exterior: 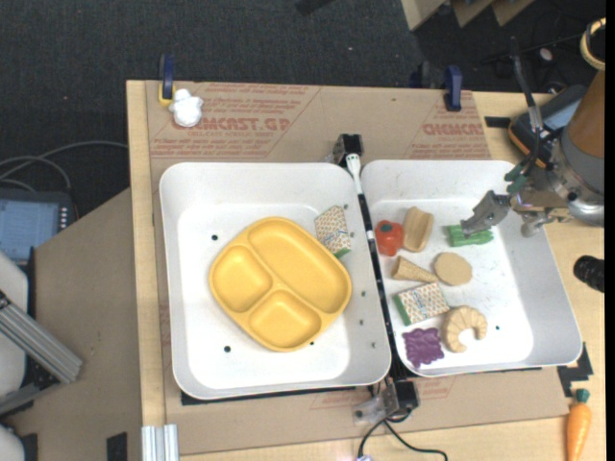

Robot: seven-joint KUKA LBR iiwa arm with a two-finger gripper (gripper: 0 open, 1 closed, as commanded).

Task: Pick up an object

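One rounded, seemingly plastic yellow tray (279,281)

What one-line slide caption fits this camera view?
Pincer poised over green piece in right bin; yellow divided plate in left bin.

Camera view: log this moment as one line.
gripper | over right bin | above green piece | nothing visibly held

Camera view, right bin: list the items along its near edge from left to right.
Purple grape bunch → croissant.
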